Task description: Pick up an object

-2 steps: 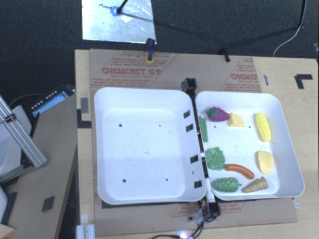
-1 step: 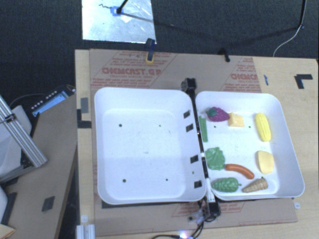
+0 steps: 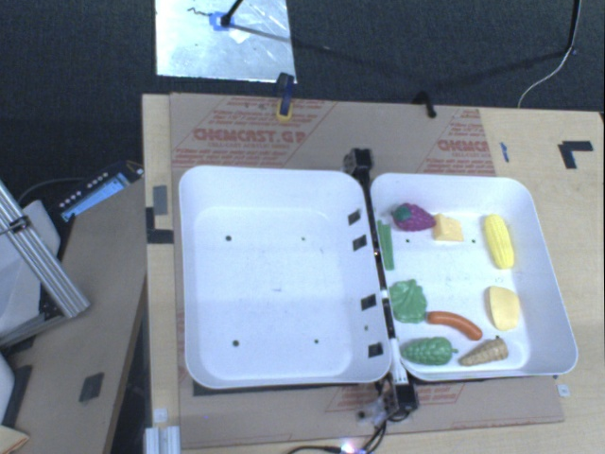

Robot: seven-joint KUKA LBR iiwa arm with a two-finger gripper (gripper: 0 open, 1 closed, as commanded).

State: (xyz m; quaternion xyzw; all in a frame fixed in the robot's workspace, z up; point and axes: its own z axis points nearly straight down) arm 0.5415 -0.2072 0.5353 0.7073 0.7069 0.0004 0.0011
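The light, stiff, smooth plastic corn cob (image 3: pixel 498 241) looks best gripped across its middle; the claw's state cannot be told.

The arm, with its jaws, is clear of the left bin (image 3: pixel 274 282) and the right bin (image 3: pixel 456 274).

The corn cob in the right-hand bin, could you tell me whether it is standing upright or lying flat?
Lying flat. The corn cob rests lengthwise on the floor of the right bin, near its far right side.

Overhead slanted view of both bins (image 3: pixel 284 183)
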